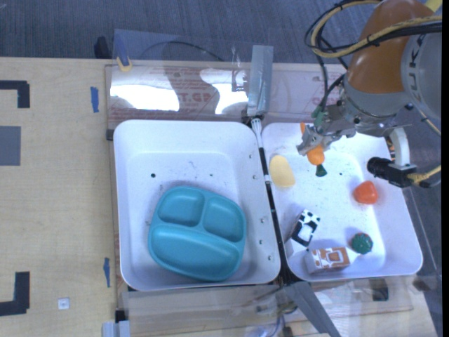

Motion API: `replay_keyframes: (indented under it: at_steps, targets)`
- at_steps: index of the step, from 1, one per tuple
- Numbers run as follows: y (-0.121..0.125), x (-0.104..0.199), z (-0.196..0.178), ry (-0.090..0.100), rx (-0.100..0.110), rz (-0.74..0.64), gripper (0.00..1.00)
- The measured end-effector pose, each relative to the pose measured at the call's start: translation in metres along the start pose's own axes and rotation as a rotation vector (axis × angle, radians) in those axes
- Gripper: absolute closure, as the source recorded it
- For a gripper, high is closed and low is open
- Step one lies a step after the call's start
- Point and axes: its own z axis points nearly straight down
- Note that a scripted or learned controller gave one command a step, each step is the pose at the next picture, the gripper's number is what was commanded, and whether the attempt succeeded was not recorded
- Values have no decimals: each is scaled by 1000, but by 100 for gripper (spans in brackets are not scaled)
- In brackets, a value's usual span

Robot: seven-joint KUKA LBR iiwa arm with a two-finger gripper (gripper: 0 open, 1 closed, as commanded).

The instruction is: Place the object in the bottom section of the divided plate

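A teal divided plate (198, 232) lies in the left bin (133, 146), its one long section towards the bottom of the view and two smaller sections above it. My gripper (315, 148) hangs over the upper left part of the right bin (410, 248). Its fingers are shut on a small orange toy carrot (316, 156), whose green tip points down. The carrot sits right of a pale yellow lemon-like piece (282, 171). The plate holds nothing.
Also in the right bin are an orange-red round fruit (365, 192), a green round piece (362, 243), a black-and-white toy (306, 227) and a small carton (328, 259). A raised divider (266, 181) separates the two bins. The arm's cables loop above the wrist.
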Motion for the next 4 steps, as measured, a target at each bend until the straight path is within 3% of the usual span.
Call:
replay_keyframes:
  at_steps: [1, 2, 3, 4]
  targets:
    - [-3, 75, 43, 4, 7, 10, 100]
    - [2, 93, 60, -9, -22, 35, 100]
    - [-40, 155, 40, 3, 3, -203, 100]
    - [-41, 154, 41, 2, 4, -201, 0]
